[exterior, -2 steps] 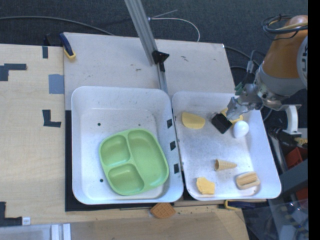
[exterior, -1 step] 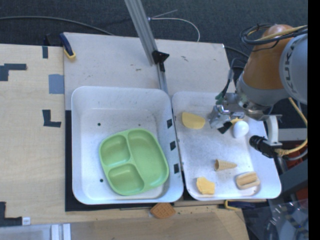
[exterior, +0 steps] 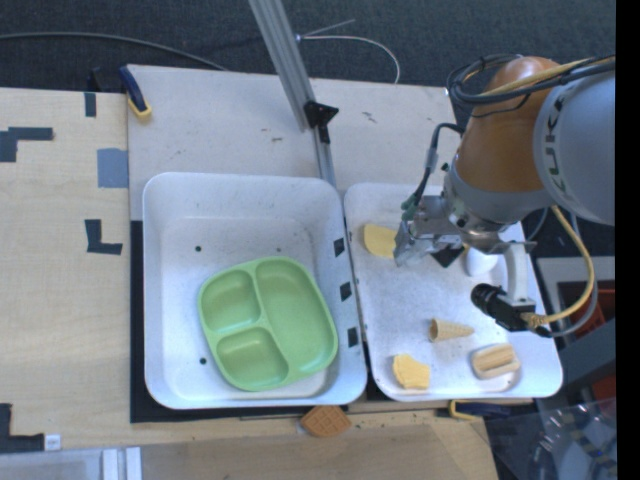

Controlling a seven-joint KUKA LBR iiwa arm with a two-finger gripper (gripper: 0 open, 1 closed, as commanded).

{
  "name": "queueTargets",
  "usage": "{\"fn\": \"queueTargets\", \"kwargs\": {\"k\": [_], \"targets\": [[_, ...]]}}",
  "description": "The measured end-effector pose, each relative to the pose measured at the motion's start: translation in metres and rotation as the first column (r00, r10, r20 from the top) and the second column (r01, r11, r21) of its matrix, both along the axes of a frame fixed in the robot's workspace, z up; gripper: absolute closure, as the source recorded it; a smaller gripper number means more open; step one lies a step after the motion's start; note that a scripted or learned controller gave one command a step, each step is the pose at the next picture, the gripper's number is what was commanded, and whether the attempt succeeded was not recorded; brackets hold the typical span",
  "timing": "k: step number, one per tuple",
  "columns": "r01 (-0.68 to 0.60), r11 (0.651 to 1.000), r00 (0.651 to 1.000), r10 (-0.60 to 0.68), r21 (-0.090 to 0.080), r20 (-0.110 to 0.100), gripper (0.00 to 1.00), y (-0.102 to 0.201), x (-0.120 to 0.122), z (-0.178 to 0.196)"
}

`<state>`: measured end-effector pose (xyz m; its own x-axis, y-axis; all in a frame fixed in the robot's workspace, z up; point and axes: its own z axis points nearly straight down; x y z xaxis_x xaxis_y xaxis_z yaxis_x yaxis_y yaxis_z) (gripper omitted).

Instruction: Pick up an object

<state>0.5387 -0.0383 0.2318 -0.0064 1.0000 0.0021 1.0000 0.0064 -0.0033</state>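
- Yellow round piece (exterior: 379, 240) lying flat at the upper left of the right bin (exterior: 385, 313), close to the wall shared with the left bin (exterior: 160, 268).
- Just left of the gripper (exterior: 412, 252), almost touching; no clear long axis.
- Finger spread impossible to tell; nothing seen held.
- Judged need: short shift left, then down.
- Farther off, toward the near edge: cone (exterior: 450, 330), yellow chunk (exterior: 411, 372), tan roll (exterior: 494, 361).
- Green divided plate (exterior: 268, 321) in the left bin.
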Motion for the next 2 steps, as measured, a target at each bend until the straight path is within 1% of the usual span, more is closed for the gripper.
{"fn": "queueTargets", "kwargs": {"k": [1,2], "targets": [[0.0,1.0,1.0,0.0,-0.001,0.0,1.0,0.044,-0.014,0.005],[-0.001,1.0,1.0,0.001,-0.001,-0.001,1.0,0.102,-0.035,0.0]]}}
